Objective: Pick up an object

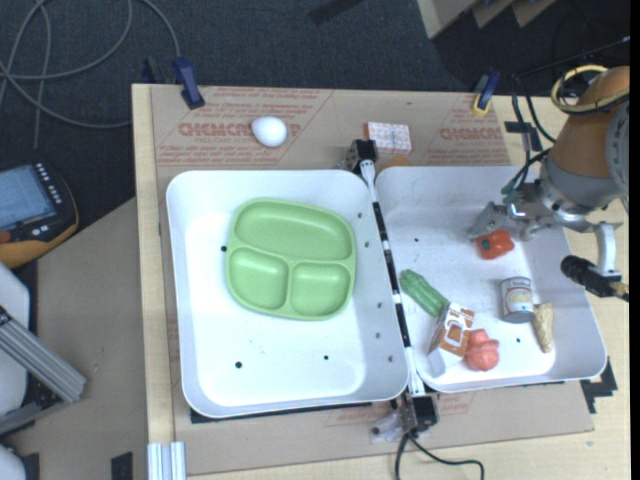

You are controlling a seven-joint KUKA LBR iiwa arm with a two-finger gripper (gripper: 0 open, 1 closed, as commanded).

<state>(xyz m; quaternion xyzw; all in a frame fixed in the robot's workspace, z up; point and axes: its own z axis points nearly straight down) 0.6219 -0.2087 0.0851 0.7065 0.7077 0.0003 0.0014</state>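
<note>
Gripper (497,226) is hovering low in the right bin (440,193), just above a red toy (495,245); finger state unclear.

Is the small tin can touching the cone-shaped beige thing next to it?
Apart. The camera view shows bare white bin floor between the tin can and the beige cone.

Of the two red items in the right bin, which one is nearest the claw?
The red item at the bin's upper part, right under the claw. The other red item lies near the lower edge beside the orange-and-white carton.
</note>
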